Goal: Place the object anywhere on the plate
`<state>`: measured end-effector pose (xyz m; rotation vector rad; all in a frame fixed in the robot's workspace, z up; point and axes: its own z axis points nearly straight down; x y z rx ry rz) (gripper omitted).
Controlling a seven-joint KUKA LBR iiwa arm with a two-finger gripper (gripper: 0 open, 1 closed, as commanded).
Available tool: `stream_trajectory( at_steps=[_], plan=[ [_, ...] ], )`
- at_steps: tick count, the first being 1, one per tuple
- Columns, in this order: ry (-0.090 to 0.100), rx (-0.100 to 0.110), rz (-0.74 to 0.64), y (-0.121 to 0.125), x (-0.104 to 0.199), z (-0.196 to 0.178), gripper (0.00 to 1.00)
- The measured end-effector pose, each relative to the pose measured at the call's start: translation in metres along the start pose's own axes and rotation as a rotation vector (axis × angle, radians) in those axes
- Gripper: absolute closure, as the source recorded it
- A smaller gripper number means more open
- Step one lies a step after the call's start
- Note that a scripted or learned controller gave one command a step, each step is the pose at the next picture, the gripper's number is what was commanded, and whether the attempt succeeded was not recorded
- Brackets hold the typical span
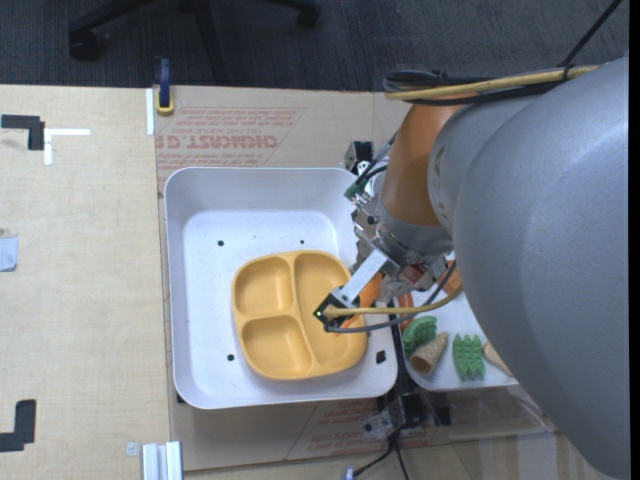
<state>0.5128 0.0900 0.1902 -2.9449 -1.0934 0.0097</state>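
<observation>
A yellow plate [290, 313] with three compartments lies in the left white bin [200, 268], toward its right front. My gripper [385, 286] hangs over the wall between the two bins, just past the plate's right rim, with the grey wrist and orange band covering most of it. A thin orange object [369, 291] shows directly under the gripper, at the plate's right edge. Whether it sits in the gripper's grasp is hidden by the wrist.
The right bin [440, 383] is mostly covered by the arm. At its front lie a brown cone [428, 353], a green leafy piece [420, 330] and a green ridged piece [467, 356]. Cardboard and the wooden bench surround the bins.
</observation>
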Motion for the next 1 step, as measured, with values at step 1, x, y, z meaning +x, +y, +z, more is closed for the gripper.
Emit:
stream_trajectory(
  at_steps=[1],
  plan=[
    [0.0,0.0,-0.001,0.0002,-0.0001,-0.0001,0.0]
  ],
)
